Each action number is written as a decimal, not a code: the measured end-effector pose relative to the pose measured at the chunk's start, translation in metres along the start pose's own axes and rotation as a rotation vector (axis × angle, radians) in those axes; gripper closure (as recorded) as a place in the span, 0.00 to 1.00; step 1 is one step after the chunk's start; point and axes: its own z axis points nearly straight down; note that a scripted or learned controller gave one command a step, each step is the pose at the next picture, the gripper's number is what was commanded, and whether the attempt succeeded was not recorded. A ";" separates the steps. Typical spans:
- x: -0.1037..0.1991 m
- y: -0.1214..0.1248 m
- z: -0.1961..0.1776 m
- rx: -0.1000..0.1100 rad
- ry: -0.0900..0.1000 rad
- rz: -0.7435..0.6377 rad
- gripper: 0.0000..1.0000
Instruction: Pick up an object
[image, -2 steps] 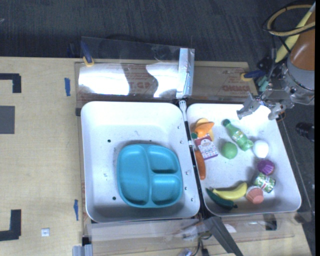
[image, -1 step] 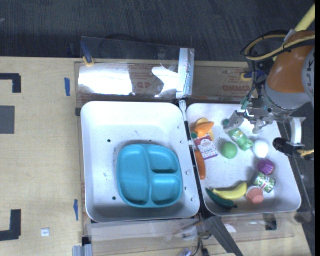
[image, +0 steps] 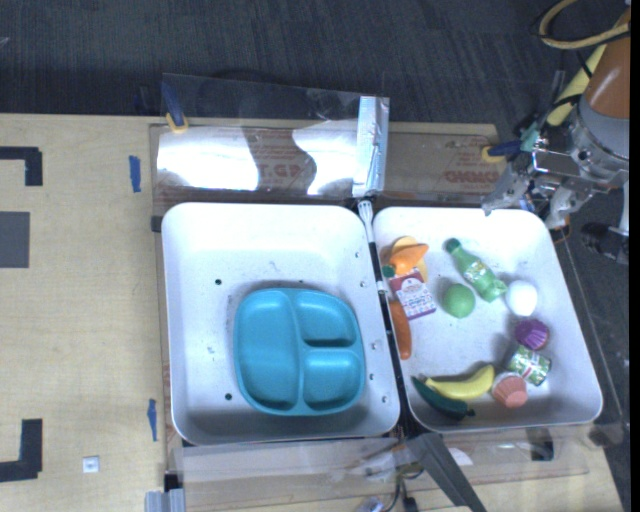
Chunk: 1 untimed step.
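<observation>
Bench bins: blue tray (image: 298, 350) left (image: 190, 240), toy food (image: 455, 384) right (image: 570, 300).

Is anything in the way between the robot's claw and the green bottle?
Nothing visible is. The gripper sits at the right bin's far rim, and the green bottle lies just below it on the bin floor, with bare white floor between them.

In the right bin (image: 560, 400) I see a yellow banana (image: 462, 383), a green bottle (image: 476, 270), a green ball (image: 458, 300) and a white egg (image: 521, 297).
</observation>
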 end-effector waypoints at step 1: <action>-0.002 0.028 0.143 0.019 -0.001 0.086 0.00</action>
